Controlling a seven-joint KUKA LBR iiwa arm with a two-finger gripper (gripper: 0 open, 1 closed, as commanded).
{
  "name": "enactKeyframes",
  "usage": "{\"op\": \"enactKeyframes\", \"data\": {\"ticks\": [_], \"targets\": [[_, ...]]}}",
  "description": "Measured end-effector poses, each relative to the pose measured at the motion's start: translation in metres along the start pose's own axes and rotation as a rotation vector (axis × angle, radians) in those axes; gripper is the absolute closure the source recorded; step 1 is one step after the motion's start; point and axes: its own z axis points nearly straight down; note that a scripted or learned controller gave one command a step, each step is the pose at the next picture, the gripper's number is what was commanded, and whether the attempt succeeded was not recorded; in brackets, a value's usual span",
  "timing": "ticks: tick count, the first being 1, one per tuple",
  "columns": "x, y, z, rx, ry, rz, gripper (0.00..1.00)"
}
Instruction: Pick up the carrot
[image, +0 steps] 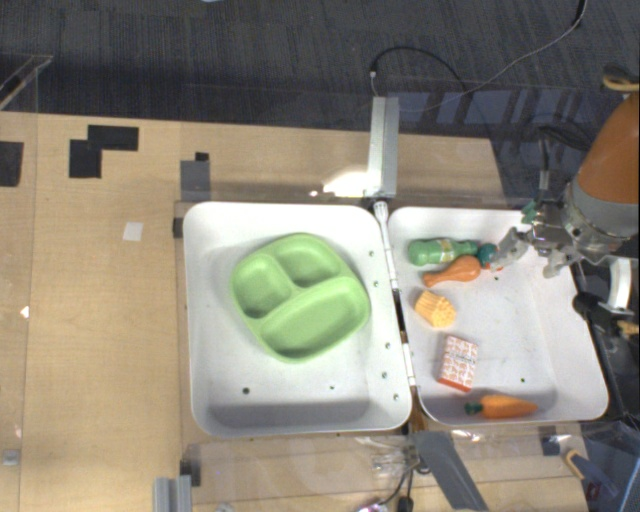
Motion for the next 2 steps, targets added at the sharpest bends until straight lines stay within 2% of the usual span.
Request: {"op": "enactKeyframes", "data": {"ticks": [1, 2], "targets": [[-0.024, -0.050, -0.042, 0.000, 0.001, -0.106, 0.00], [-0.043, -0.082, -0.081, -0.001, 0.000, -0.185, 0.00]]}}
